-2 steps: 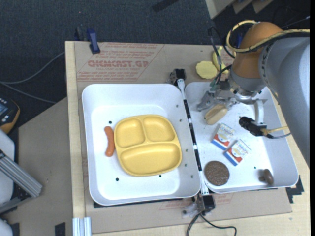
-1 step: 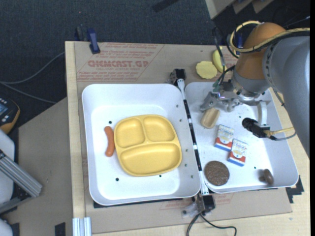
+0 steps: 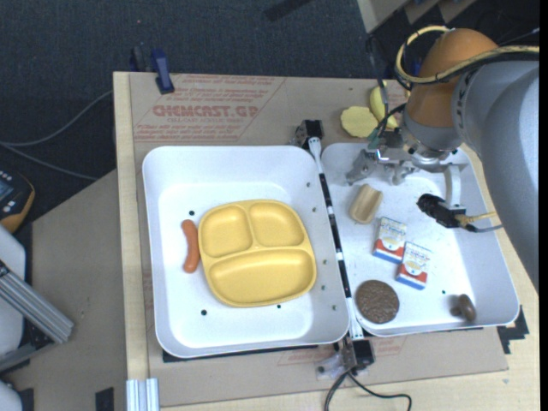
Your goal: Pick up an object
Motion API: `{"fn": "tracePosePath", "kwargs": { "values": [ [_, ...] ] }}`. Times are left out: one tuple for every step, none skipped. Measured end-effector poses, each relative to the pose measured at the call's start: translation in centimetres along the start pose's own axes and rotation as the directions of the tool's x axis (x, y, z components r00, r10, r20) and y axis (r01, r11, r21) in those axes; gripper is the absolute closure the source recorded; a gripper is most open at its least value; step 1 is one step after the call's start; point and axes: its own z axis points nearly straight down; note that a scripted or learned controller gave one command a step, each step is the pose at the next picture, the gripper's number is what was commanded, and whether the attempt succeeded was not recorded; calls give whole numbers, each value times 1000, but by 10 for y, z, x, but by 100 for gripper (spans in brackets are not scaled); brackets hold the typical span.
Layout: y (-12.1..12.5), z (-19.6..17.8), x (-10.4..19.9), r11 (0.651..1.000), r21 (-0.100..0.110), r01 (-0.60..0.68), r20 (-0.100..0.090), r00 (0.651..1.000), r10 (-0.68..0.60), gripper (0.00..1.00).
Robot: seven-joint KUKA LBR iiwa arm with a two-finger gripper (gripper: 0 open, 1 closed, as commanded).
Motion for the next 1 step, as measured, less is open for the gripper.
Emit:
{"fn": "tracePosePath", "kwargs": {
  "values": [
    [-51,0,0,1000,10,-3,-3,1000,3,0]
  ]
}}
